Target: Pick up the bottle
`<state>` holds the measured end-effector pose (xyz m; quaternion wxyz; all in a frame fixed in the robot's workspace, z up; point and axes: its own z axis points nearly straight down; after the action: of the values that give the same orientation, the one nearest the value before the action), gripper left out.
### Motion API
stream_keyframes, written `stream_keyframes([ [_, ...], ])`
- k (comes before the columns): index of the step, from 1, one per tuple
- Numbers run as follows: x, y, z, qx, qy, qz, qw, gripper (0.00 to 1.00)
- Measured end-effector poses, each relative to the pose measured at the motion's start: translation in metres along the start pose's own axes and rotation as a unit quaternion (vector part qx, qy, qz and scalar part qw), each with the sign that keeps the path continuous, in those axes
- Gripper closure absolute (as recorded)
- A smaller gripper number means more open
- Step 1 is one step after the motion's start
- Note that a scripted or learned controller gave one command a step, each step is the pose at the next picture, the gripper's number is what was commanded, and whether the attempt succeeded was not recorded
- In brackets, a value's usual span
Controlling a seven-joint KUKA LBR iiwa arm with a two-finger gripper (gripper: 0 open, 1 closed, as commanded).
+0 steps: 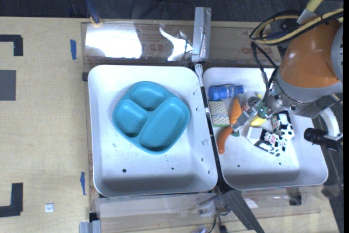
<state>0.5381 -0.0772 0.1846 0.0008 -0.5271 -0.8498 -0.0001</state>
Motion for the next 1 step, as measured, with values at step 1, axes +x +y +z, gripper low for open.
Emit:
stream_keyframes([
  [1,-0.0543,0.027,0.0596,-0.001,-0.001,0.252,0.9677,0.0],
])
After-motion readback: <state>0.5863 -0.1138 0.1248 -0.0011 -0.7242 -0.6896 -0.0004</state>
